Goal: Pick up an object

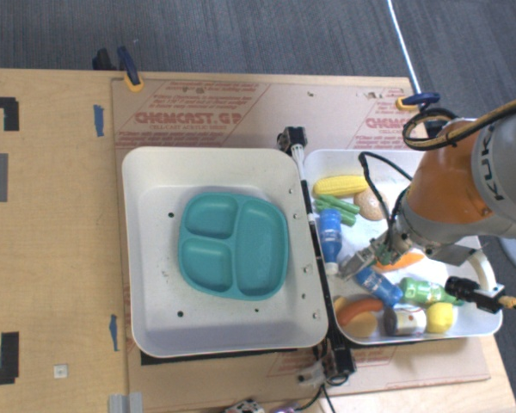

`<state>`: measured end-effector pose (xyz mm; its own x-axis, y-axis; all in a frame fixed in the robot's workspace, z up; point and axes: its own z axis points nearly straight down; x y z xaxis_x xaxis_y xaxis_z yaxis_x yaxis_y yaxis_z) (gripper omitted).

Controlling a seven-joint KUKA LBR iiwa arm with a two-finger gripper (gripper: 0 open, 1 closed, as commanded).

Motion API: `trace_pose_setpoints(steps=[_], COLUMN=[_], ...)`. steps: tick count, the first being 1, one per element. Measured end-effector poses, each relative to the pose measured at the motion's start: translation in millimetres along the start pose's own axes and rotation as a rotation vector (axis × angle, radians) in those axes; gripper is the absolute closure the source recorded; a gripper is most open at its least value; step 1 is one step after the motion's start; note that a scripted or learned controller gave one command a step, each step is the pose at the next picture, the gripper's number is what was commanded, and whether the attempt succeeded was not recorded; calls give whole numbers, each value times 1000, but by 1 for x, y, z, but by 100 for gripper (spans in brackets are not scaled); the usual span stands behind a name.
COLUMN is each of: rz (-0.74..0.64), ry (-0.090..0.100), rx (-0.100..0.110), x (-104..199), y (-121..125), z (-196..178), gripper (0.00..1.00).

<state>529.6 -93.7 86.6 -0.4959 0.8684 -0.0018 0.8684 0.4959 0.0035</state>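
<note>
Landmark: we take the teal divided plate point(234, 243), lying in the left bin point(146, 231) on the worktop point(43, 231).
Right bin point(490, 317): just right of the plate's bin, edges touching, and crowded with small toy foods.
Arm point(451, 188): we see it reach over the right bin, well right of the plate.
Hand point(377, 256): low among the toys, right of the plate; whether it grips anything we cannot tell (its tips are lost in the clutter).
Objects to pick: a corn cob point(340, 185) at the far side; a blue bottle point(329, 233) nearest the plate; a lemon point(441, 317) and an orange-red fruit point(360, 313) on the near side.
</note>
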Motion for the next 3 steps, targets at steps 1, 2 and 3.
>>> trace_pose_setpoints(steps=[1, 2, 3], rz=[1, 1, -349], ry=[-7, -7, -1], rx=[-6, -5, 1], x=[-2, -2, -10], y=[1, 1, -6], z=[-11, -11, 0], gripper=[100, 0, 0])
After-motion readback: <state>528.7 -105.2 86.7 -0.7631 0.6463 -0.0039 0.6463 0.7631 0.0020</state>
